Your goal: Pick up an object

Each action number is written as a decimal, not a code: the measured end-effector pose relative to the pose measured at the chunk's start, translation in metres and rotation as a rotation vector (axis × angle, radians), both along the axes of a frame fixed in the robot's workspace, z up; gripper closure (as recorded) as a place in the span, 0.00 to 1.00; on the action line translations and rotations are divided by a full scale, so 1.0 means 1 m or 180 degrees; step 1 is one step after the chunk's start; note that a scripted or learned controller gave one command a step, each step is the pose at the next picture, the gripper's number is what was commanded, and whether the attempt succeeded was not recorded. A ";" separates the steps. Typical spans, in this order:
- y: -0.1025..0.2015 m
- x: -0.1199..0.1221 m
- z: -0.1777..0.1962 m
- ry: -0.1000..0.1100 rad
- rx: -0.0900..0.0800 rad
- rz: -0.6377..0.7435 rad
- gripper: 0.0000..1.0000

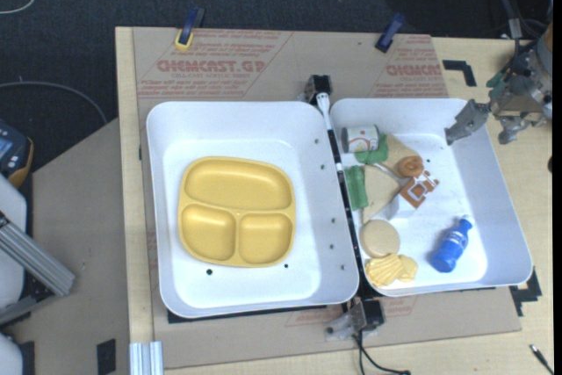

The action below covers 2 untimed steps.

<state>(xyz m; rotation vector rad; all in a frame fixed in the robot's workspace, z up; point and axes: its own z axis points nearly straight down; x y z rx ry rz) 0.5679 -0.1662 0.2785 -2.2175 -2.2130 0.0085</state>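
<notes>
While the gripper (486,126) is hanging over the right bin's (505,189) far corner with its fingers spread and grasping nothing, the blue bottle (450,245), cookies and other pickable clutter are lying loose below, apart from the yellow divided plate (235,210) sitting in the left bin (167,189).
</notes>
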 end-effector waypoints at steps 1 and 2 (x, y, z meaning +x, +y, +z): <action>0.000 0.002 0.005 -0.0030 -0.0006 0.0006 0.00; 0.007 0.007 -0.044 -0.0011 -0.0001 0.0008 0.00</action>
